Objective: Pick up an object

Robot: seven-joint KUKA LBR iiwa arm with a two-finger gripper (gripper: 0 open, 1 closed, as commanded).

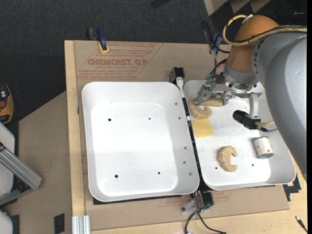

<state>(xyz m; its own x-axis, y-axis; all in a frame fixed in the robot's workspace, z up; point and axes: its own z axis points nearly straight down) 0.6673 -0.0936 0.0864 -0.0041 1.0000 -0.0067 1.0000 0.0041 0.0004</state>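
In the upper right of the frame, the gripper (210,97) hangs low over the right bin (280,172), just above a bread roll (201,111); whether its jaws are spread or closed, I cannot tell.

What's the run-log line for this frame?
gripper: low, right bin's far-left corner | nearest: tan pastry | also there: yellow block, croissant, white cylinder | grasp: unconfirmed

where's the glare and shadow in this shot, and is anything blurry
Camera view: even, soft light; the left bin reads brightest across its lower floor, nearly washed out, with a faint grey shade in its upper half. The arm looms large and soft at the right edge. The gripper casts a slight shadow over the right bin. The croissant stays fairly sharp.
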